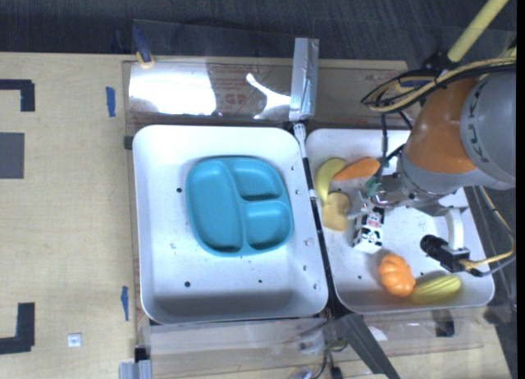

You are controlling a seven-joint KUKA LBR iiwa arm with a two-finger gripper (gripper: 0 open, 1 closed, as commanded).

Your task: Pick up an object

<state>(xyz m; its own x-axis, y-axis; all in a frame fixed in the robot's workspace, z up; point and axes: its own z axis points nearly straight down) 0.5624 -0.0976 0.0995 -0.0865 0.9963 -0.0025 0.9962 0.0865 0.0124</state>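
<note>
We see the tool (371, 220) down in the right bin (476, 294), low over the bin floor, and we cannot tell its state from this slanted view. The likeliest thing to pick is the pale yellow fruit (335, 212) just at its nine o'clock, close against the bin's left wall. We judge it to be a light, hard plastic toy, smooth and rounded, so it may slip or roll; taking it across its narrow middle looks safest.

Crowding is the trouble. A yellow banana (327, 175) and an orange carrot (356, 170) lie touching at the tool's eleven and twelve o'clock, and the wall leaves little room on the far side. At five o'clock sit a small orange pumpkin (395, 274) and a yellow-green piece (435, 289), well apart from the tool. The left bin (156, 205) holds a blue divided tray (239, 203).
</note>
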